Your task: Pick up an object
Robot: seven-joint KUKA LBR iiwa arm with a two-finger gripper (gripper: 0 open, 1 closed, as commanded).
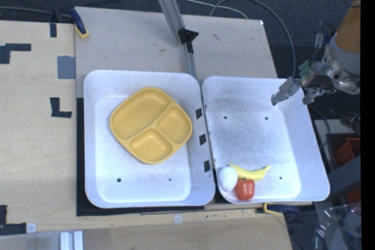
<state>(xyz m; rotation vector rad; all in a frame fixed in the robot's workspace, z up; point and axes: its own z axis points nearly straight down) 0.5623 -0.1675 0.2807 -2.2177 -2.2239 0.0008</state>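
In the right bin [258,126], three small objects cluster at the near edge: a white egg-like ball [227,178], a yellow banana [253,172] and a red pepper [245,188]. My gripper [296,91] hovers over the right bin's far right rim, its two fingers spread apart, one finger [283,93] pointing left over the bin. It is open and nothing is between the fingers. The objects lie well below and left of it in the view.
A yellow divided plate [151,125] lies in the left bin [99,143]. A slanted metal pole [170,3] rises behind the bins. A cable [246,3] loops over the bench behind the right bin.
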